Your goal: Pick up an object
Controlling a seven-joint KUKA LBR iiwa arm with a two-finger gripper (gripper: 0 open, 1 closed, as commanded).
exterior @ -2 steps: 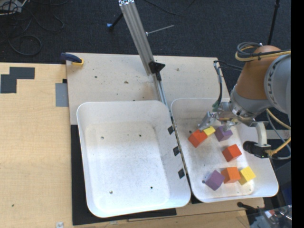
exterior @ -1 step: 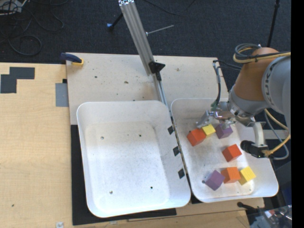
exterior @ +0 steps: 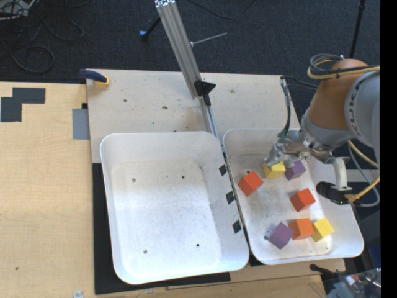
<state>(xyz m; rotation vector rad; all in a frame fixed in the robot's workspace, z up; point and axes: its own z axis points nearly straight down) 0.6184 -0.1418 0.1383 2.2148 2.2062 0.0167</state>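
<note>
Nearest me, along the front of the right bin (exterior: 347, 248), a purple cube (exterior: 280, 234), an orange cube (exterior: 302, 228) and a yellow cube (exterior: 322, 228) sit bunched together, touching or nearly so. A little further back lie a red-orange cube (exterior: 303, 198) and another one (exterior: 250, 182) near the divider, both apart from the rest. Beyond them the gripper (exterior: 284, 158) is down over a yellow block (exterior: 274, 169) and a purple block (exterior: 295, 169) that lie side by side. I cannot tell whether the claw is clenched or released, or whether it grips either block. By my reckoning nothing is lifted yet; the pick remains to be done. The left bin (exterior: 118, 160) lies alongside.
</note>
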